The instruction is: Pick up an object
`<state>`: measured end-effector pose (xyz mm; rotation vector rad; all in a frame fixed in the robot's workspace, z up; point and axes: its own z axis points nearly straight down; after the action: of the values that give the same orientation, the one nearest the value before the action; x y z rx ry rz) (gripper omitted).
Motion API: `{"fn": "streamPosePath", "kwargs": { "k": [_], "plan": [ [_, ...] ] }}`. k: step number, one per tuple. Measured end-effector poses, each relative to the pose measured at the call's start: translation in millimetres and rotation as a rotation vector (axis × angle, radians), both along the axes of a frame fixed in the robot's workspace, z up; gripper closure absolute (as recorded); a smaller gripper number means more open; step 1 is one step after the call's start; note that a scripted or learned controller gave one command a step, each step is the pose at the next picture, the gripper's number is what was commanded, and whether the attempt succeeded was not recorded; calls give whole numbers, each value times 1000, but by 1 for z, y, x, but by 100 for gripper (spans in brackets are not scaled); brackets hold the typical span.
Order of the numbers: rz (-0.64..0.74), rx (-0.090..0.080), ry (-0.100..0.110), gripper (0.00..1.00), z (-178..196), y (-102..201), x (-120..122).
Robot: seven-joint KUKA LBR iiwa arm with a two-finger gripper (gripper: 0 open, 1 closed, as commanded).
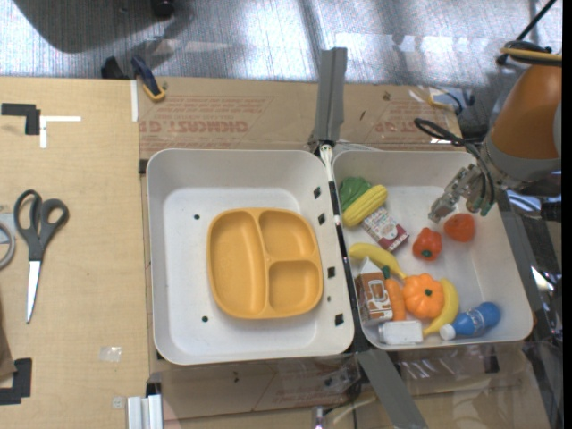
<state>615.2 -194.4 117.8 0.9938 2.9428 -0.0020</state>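
Note:
My gripper (459, 206) hangs over the back right part of the right bin (511, 248), open, with nothing between its fingers. Just below its tips lies an orange-red tomato (461, 228), and a red pepper (427, 243) sits a little to the left of that. Further left are a corn cob (365, 204) on a green vegetable (352, 189) and a small red and white carton (386, 229). Along the bin's front lie a banana (376, 256), a brown box (373, 297), an orange pumpkin (423, 295), a white block (400, 332) and a blue bottle (474, 319).
The left bin (170, 239) holds a yellow divided plate (265, 262). Scissors (36, 235) lie on the wooden bench at the far left. Cardboard (223, 114) lines the bench behind both bins. The arm's orange band (532, 114) rises at the right edge.

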Motion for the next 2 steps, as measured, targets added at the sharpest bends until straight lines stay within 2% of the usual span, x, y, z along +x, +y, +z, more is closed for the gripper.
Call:
{"fn": "streamPosePath", "kwargs": {
  "k": [1, 2],
  "plan": [
    [66, 11, 29, 100, 98, 108, 1],
    [-78, 12, 30, 100, 154, 143, 21]
  ]
}}
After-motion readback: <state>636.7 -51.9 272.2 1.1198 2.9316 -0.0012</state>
